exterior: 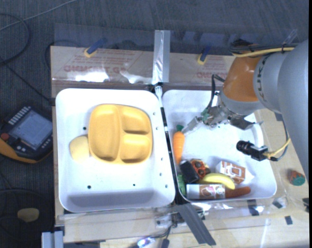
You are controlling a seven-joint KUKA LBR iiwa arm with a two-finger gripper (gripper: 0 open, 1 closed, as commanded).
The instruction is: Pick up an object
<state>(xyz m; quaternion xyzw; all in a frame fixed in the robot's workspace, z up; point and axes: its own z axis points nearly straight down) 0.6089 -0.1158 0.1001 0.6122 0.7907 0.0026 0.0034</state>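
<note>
Clutter crowded the near edge of the right-hand shallow white plastic bin (264, 190) as seen by the fixed overhead camera: a yellow curved toy banana (218, 179), a long orange toy carrot (178, 145) lying along the bin's left wall, a small orange-and-white carton (232, 171), a red sausage-shaped toy (240, 192) and a dark boxy item (189, 170), most of them touching or overlapping. That packing was the likely trouble: a descent into the pile could nudge pieces aside or catch two at once, and the carrot sat so close to the wall that a finger might strike the rim.

The grey arm with its orange band (242, 82) reached in from the right, wrist bent down over the bin's bare far half. Its two-finger gripper (211, 117) hung above the floor there, well apart from the pile; whether it stood apart or together could not be told, and nothing showed in its grasp. In the left white bin (73, 190) lay a yellow sectioned plastic tray (119, 133).
</note>
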